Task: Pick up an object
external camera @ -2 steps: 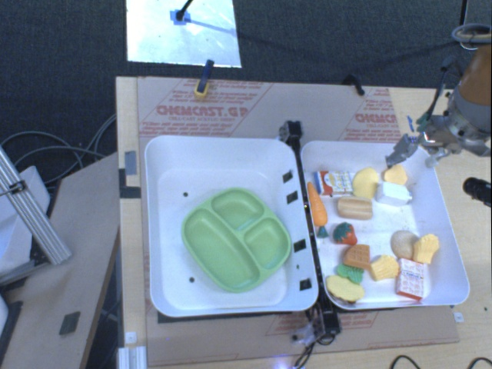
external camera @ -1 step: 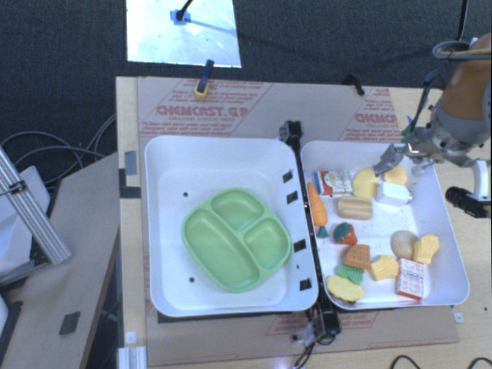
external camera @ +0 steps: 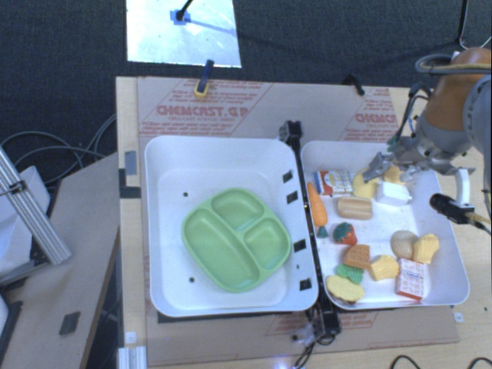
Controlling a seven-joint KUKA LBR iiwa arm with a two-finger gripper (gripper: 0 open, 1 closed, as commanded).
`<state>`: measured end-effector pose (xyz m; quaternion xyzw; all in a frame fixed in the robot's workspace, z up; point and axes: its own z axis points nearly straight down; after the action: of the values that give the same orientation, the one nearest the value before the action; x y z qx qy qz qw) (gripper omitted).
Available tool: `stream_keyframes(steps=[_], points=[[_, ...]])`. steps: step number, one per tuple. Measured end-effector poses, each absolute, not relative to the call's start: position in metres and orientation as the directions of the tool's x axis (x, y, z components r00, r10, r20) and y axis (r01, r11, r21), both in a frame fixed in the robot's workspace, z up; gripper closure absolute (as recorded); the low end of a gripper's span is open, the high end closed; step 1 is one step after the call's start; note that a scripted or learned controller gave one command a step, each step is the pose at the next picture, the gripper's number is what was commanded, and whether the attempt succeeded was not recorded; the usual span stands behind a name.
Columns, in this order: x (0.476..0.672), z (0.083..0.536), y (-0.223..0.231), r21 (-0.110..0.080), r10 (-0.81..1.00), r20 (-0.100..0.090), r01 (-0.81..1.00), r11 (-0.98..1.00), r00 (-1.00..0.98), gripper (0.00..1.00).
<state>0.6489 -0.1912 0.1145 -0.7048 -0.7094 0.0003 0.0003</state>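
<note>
Robot hand [external camera: 390, 167] low over right bin [external camera: 453, 283], above white block [external camera: 393, 194], grip state unclear, green divided plate [external camera: 235, 239] in left bin [external camera: 165, 206]

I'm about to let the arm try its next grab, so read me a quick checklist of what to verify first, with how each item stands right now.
1. Gripper is over the right bin, near its far edge: ok.
2. Something graspable lies under it: ok, a white block and a pale yellow piece sit close by.
3. Finger opening before descent: cannot tell, too blurred.
4. Nothing already held between the fingers: cannot tell.
5. Targets separated enough: not ok, the toys near the gripper are crowded together.
6. Left bin with the green divided plate is out of the arm's way: ok.
</note>
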Motion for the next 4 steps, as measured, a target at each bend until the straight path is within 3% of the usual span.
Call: stream_keyframes(steps=[1,2,4], points=[[0.650,0.084,-0.190,0.001,1.000,0.000,1.000,0.007,-0.007,0.00],[0.651,0.097,-0.191,0.006,1.000,-0.002,1.000,0.008,-0.008,1.00],[0.655,0.208,-0.189,0.009,1.000,-0.002,1.000,0.003,-0.003,1.00]])
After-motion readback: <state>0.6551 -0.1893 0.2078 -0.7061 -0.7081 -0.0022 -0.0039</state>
